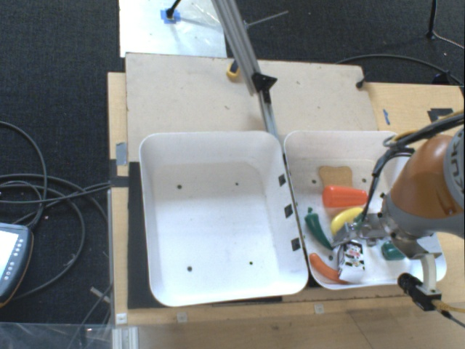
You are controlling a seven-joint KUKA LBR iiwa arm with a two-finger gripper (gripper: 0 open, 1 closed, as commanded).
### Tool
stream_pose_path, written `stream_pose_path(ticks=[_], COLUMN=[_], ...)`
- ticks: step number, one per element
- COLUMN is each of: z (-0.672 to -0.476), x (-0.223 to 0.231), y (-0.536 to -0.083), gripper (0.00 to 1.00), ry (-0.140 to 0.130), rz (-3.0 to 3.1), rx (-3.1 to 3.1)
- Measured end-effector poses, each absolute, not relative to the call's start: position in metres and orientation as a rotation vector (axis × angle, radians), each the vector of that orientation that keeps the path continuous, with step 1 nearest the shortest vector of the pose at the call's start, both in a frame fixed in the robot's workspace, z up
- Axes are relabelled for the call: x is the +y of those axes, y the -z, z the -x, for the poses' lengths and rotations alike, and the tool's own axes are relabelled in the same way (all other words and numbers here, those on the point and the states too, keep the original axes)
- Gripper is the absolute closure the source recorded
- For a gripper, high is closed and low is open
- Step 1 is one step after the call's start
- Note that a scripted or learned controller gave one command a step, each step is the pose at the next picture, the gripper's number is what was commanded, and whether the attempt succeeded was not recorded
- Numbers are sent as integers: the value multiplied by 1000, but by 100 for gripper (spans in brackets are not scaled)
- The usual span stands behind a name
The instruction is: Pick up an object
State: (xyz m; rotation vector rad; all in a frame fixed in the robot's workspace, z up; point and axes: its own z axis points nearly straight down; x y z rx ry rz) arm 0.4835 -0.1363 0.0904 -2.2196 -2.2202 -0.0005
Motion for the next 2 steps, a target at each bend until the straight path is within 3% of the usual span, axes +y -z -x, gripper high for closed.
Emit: stream_pose_path(ticks=[1,2], z=[-485,-482], x=[-137,-143], y=[-103,-165], gripper=[100,100], ry=[4,6], rz=[2223,2223], rx=[-2224,-2230])
